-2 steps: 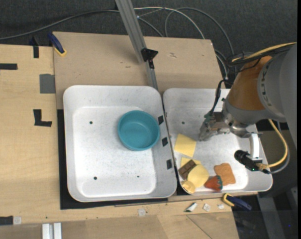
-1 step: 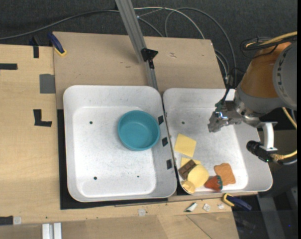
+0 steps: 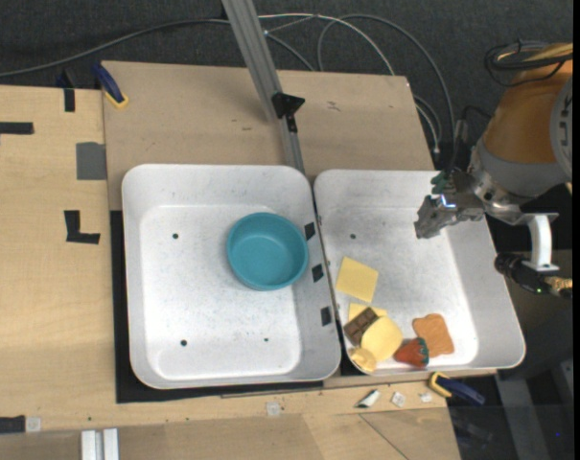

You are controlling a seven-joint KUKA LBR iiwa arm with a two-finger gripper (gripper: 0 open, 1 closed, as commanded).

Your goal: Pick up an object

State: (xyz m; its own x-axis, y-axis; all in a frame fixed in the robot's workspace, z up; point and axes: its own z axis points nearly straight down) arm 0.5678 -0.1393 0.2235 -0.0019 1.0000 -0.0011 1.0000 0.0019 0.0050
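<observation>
Lying flat mid-bin, the yellow square (image 3: 357,280) is the easiest target in the right bin (image 3: 481,286); brown block (image 3: 359,325), yellow cup (image 3: 378,341), red piece (image 3: 412,353) and orange slice (image 3: 433,333) are clustered near the front wall. Tool (image 3: 431,217) hangs over the bin's far side, nothing held; finger spread cannot be told. A straight-down approach on the square, clear of the cluster, is advised.

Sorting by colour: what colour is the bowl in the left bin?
Teal blue; the bowl shows best in the camera view.

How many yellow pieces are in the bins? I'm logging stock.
2: a yellow square mid right bin, a yellow piece near its front edge; others may hide beneath.
</observation>
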